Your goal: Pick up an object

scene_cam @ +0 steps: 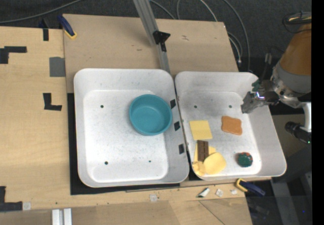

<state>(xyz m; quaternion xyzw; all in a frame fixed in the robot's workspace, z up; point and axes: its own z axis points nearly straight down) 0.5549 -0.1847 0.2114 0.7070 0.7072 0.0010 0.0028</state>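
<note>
The right bin holds an orange bread-like slab, a pale yellow square block, a brown bar, a yellow lump and a small green-and-red ball. A blue bowl sits in the left bin. My gripper hangs at the right bin's upper right side, above and to the right of the orange slab. Nothing shows between its tips.
A slanted metal pole crosses the back of the bench above the bins. Cables loop behind the right bin. Blue-and-yellow clamps sit at the bench's back left and front right.
</note>
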